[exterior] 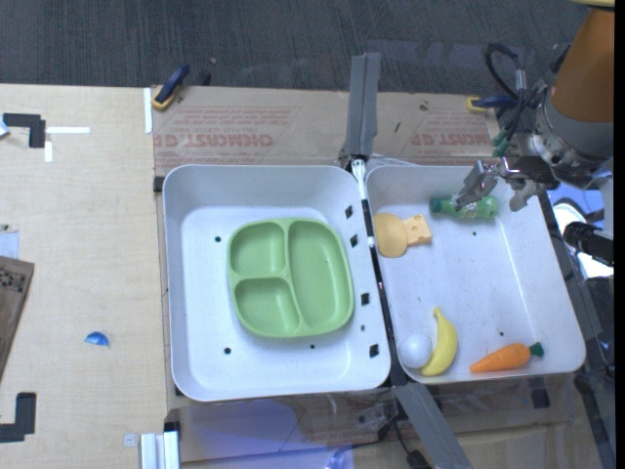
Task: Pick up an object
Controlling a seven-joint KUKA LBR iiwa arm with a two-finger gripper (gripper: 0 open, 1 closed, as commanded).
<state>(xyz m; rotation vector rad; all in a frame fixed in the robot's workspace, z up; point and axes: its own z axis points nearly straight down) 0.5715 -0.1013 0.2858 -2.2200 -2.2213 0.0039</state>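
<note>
Over the far end of the right bin (547, 262), the gripper (480, 190) hangs at the end of the arm (586, 76), its fingers down on a small green toy (467, 206) that lies by the bin's far wall. The fingers sit right at the toy, touching or nearly so, but whether they are clenched on it or released I cannot tell; the toy looks to rest on the bin floor. Just left of it lies a yellow duck-like toy (398, 234), close to the wall between the bins. Toward the near end of the same bin, a banana (442, 344) curves beside a white egg (414, 351), the two touching, and a carrot (504, 358) lies to their right, near the front corner. Across the divide, the left bin (195, 291) holds a green divided plate (291, 277) lying flat at its middle. Both bins sit on the worktop (78, 262).
</note>
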